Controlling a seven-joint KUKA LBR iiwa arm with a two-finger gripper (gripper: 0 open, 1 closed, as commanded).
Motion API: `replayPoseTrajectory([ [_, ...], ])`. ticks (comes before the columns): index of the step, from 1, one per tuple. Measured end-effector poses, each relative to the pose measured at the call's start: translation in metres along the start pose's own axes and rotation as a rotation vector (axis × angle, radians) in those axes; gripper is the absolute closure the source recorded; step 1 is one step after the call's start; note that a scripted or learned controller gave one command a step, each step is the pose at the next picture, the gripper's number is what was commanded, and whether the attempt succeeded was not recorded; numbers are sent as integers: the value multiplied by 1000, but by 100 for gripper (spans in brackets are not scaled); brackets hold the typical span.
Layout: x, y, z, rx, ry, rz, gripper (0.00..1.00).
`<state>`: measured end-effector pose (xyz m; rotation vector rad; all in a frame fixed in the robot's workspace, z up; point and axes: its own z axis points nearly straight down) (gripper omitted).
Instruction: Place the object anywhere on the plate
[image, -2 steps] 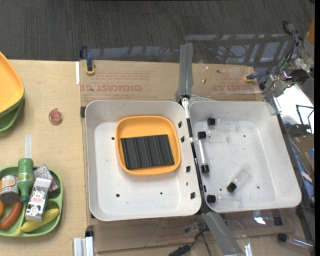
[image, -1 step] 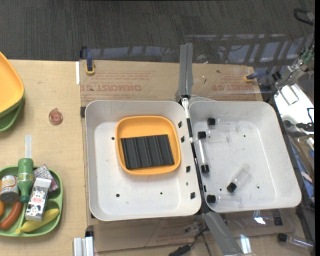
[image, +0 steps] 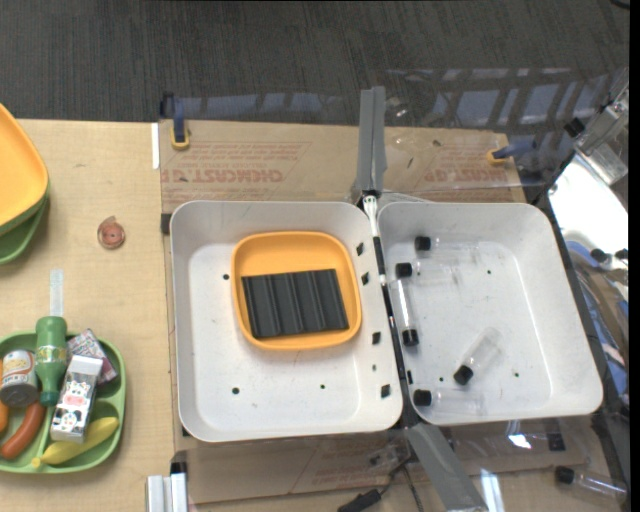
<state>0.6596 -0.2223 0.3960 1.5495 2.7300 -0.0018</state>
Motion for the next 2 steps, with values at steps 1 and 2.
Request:
replayPoseTrajectory([
  [1,0,0,0,0,0,0,0],
  [2,0,0,-20,-1,-1,-216,0],
])
